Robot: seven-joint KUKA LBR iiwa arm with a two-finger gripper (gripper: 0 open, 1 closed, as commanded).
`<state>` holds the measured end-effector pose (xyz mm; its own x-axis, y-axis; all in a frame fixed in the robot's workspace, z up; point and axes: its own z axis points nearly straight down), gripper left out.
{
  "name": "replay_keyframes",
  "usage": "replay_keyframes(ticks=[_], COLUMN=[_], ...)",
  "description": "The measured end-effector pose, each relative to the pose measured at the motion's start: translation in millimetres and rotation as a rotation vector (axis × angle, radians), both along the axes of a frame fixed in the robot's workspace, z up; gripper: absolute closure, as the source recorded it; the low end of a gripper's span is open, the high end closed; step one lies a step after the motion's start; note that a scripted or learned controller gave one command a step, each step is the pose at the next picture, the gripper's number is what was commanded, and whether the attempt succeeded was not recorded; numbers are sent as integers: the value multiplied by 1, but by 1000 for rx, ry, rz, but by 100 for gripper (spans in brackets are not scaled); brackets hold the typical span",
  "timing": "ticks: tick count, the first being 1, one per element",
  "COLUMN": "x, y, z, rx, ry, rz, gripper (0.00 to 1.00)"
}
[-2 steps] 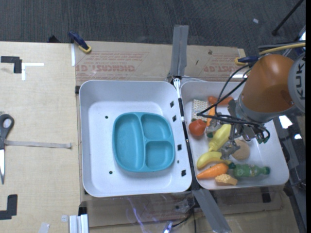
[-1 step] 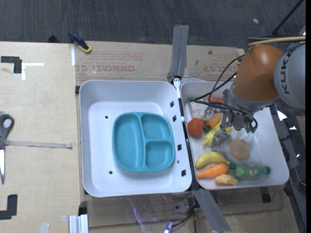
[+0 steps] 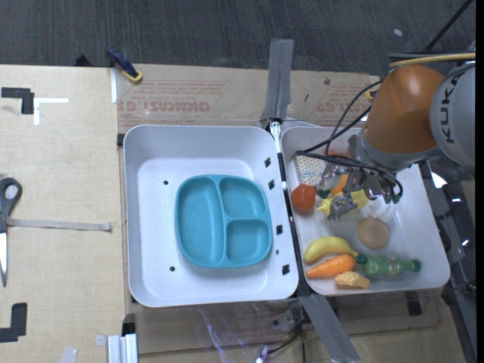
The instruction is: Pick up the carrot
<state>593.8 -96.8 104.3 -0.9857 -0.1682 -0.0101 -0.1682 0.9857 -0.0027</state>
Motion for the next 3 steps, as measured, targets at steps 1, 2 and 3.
replay_keyframes(ticks=[1, 2, 3], x=[2, 3, 61], y=[1, 1, 8], z=[10, 21, 89], rx=[-1, -2, 3], ry=[-5, -10, 4], rz=[2, 3, -257], gripper=[100, 100, 100])
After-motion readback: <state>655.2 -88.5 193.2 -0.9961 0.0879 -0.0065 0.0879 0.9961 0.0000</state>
